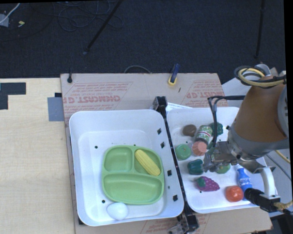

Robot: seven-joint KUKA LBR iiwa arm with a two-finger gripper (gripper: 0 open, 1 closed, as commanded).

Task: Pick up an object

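Objects for picking sit in the right bin (189, 204): brown lump (189, 130), small jar (204, 134), pink-capped piece (199, 147), green round piece (183, 151), dark green block (195, 166), purple grapes (207, 183), red tomato (233, 193), blue bottle (243, 178). Hand (214, 163) is down among them by the green block; can't tell its state, nothing visibly gripped. Left bin (84, 141) holds green divided tray (132, 185) with corn (147, 161) in a top compartment; white egg (117, 210) touches the tray's front edge.
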